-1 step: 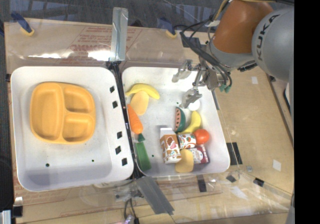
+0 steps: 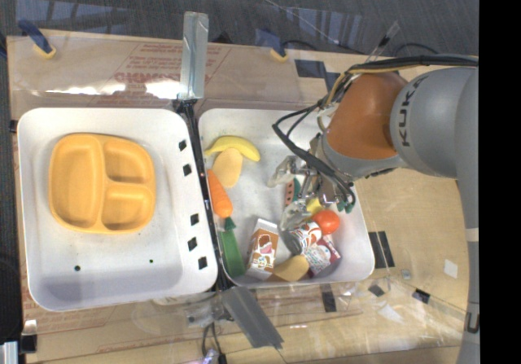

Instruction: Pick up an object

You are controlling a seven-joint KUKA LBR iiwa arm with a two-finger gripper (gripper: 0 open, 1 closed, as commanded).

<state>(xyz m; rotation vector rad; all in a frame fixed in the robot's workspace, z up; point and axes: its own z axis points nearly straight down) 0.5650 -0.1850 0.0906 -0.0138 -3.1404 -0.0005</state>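
Note:
My gripper [image 2: 290, 191] hangs low over the middle of the right bin [image 2: 259, 120], under the orange wrist band. Its fingers stand open, one toward the bin's back and one toward the front, and I see nothing gripped between them. A red tomato-like ball [image 2: 327, 221] lies just right of the front finger. In front of it are a red-and-white packet [image 2: 313, 244], a small brown carton [image 2: 264, 249] and a tan lump [image 2: 291, 269]. Along the bin's left wall lie a banana [image 2: 233, 145], a pale yellow piece [image 2: 229, 167], a carrot [image 2: 220, 195] and a green vegetable [image 2: 231, 248].
The left bin [image 2: 32, 191] holds an orange divided plate [image 2: 102, 183]. A grey divider strip [image 2: 194, 57] rises at the back between the bins. Cables run from the wrist over the right bin's far right corner. The arm covers the right bin's right side.

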